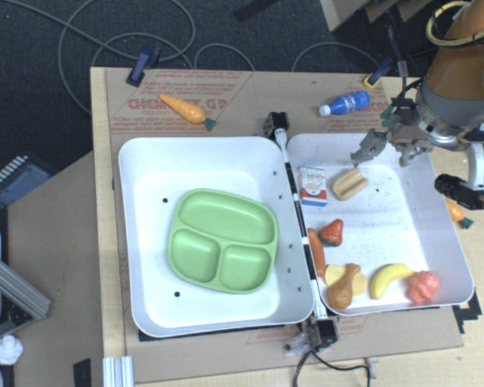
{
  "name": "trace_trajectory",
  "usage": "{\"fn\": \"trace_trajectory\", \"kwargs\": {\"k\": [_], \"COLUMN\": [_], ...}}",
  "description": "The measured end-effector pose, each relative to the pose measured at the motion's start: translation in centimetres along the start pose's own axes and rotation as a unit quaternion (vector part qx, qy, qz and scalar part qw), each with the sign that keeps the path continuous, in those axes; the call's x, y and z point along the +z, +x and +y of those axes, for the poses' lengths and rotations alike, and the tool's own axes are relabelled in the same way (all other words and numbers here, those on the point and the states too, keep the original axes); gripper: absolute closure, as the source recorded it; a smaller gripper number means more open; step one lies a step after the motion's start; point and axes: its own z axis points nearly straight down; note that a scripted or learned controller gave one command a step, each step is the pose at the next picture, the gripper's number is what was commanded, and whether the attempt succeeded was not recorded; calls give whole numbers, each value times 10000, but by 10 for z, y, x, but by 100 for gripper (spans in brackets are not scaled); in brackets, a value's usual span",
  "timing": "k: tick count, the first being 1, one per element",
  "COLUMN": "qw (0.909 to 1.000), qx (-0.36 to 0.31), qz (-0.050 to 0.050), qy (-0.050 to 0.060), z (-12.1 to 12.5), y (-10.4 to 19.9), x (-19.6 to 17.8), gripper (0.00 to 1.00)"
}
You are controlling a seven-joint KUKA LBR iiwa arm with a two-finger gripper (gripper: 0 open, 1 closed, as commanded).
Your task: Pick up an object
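Gripper (pixel 385 145), upper right of frame: jaws spread open, holding nothing. Bread roll (pixel 348 185) lies just below-left in the right bin (pixel 436 216), beside a small carton (pixel 312 185) (print unreadable).

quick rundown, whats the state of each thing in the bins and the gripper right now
gripper: open, above the right bin, holding nothing
bread roll: lying loose, just below the gripper
small carton: lying flat by the divider
strawberry: resting free
hot dog: lying along the right bin's left wall
chicken drumstick: lying flat
banana: lying flat
green divided plate: right side up, in the left bin
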Motion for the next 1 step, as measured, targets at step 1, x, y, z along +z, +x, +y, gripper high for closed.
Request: {"fn": "trace_trajectory", "kwargs": {"k": [1], "qw": [10000], "qx": [1], "qz": [8], "qy": [29], "z": [-53], "y": [35], "x": [107], "gripper": [0]}}
